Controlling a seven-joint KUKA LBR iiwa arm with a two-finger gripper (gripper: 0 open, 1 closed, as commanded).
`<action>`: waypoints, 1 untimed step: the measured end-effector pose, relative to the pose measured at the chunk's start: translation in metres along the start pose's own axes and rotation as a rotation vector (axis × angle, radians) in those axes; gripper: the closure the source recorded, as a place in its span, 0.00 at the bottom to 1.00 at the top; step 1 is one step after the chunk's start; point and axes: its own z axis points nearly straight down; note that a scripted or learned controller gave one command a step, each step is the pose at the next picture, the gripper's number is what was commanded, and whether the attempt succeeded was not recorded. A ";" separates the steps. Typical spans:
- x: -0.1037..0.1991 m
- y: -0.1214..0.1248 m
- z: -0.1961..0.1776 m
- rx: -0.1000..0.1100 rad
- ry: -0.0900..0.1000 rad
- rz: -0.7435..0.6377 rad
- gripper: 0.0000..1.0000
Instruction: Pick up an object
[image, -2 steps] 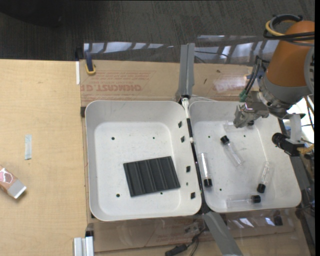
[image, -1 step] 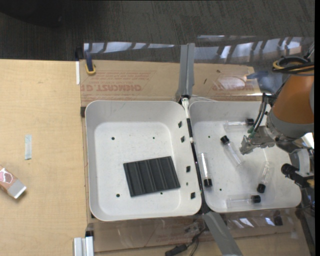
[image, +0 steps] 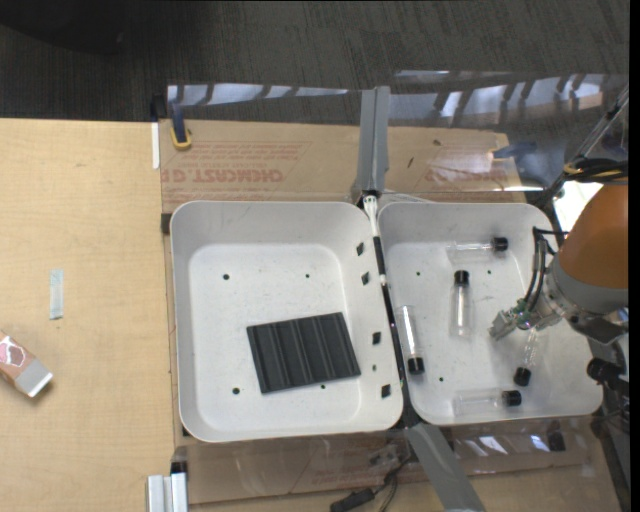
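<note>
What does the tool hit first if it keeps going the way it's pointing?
Probably the clear plastic tube with a black cap lying right under the tool in the right white bin. The tool points down and slightly left; depth is unclear from above, so it could meet the bin floor beside the tube.

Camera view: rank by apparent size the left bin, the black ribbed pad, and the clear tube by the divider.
1. left bin, largest by far.
2. black ribbed pad, lying inside that bin and covering part of its floor.
3. clear tube with a black cap, in the right bin beside the divider, smallest.
</note>
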 end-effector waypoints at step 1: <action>-0.023 -0.045 -0.001 -0.002 0.002 -0.298 0.00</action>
